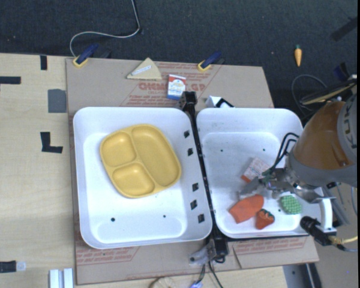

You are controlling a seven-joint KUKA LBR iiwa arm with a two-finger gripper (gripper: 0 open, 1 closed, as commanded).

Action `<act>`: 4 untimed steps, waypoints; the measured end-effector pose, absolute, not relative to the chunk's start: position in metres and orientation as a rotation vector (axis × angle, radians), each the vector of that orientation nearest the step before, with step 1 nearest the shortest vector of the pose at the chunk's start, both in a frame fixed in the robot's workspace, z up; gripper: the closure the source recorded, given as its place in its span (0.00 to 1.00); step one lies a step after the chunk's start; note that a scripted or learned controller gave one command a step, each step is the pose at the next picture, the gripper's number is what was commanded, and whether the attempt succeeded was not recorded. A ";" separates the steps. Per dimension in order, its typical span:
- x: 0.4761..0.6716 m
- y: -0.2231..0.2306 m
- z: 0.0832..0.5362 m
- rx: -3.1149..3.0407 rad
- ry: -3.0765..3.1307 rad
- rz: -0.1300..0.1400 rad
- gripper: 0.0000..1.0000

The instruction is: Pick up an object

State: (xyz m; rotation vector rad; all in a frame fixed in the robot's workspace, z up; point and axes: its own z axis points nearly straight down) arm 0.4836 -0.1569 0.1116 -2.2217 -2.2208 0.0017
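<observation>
1. Two shallow white bins: the left bin (90,221) and the right bin (240,120).
2. One yellow three-compartment tray (140,159) in the left bin.
3. Four small items in the right bin: an orange piece (246,209), a red strawberry-like piece (264,219), a green piece (290,204), a small white-and-orange packet (254,169).
4. One small red-and-white carton (176,87), upper centre.
5. One tan wedge (146,69), upper centre.

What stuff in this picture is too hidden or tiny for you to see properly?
- End effector, camera view: the arm's wrist covers it, so its grip is unclear.
- Green object: partly under the arm; too small to identify.
- Small packet: label too blurry to read.
- Small box on the cardboard: print too tiny.
</observation>
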 end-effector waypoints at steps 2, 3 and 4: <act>0.519 -0.177 0.212 -2.223 -2.224 0.001 0.00; 0.520 -0.133 0.086 -2.220 -2.224 -0.003 0.00; 0.578 -0.098 0.086 -2.222 -2.227 -0.004 0.00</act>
